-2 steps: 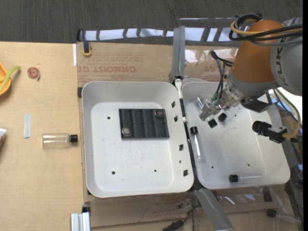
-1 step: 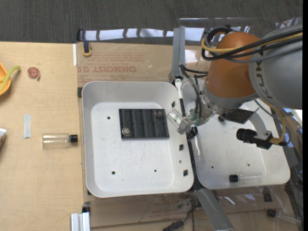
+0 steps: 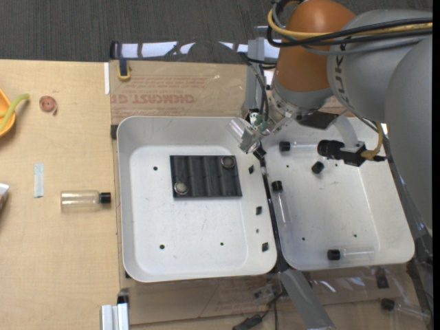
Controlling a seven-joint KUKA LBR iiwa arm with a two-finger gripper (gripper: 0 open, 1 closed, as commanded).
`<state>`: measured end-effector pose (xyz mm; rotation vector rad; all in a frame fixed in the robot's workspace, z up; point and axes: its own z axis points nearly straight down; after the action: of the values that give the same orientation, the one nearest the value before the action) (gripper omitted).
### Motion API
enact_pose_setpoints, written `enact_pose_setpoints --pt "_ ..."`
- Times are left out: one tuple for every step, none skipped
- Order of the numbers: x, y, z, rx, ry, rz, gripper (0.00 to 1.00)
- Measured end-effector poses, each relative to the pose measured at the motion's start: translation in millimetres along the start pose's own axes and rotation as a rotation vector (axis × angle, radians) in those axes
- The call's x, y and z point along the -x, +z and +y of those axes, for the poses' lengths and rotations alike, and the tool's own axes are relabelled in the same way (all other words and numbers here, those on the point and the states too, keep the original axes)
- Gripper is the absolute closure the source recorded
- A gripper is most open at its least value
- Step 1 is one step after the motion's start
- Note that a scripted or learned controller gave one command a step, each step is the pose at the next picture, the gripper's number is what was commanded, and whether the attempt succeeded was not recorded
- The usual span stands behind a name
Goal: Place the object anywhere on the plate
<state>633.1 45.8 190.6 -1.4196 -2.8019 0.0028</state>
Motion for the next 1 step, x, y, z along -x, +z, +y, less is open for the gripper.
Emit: enact_pose_setpoints --pt "51.8 -0.5 -5.8 0.001 -0.002 -0.002 1.00"
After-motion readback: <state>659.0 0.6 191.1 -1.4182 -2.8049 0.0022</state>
